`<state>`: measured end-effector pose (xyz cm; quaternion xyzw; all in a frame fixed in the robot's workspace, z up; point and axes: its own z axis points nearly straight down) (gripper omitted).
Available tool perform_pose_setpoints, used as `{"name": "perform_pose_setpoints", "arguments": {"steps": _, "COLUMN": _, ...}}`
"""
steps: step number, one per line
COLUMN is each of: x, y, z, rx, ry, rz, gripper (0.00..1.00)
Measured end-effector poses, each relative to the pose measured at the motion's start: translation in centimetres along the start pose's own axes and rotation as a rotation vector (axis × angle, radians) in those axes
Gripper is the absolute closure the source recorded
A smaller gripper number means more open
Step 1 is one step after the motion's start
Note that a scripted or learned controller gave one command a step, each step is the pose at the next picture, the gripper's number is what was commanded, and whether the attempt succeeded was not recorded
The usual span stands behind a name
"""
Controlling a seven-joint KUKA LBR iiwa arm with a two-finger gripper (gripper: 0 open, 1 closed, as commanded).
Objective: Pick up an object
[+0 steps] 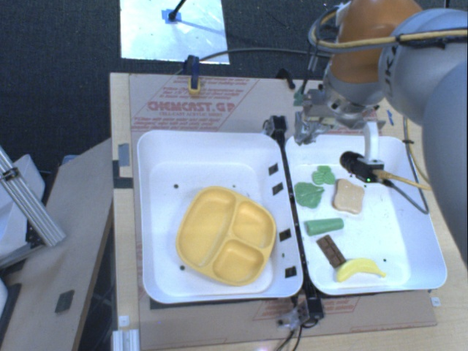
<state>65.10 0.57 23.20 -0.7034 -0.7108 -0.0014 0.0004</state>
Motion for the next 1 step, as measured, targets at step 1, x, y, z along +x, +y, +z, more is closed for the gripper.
{"name": "perform_pose_setpoints", "arguments": {"steps": 1, "x": 6.22, "y": -0.38, "z": -0.37, "rx": 0.0, "ry": 0.0, "rz": 0.0, "gripper": 1.0}}
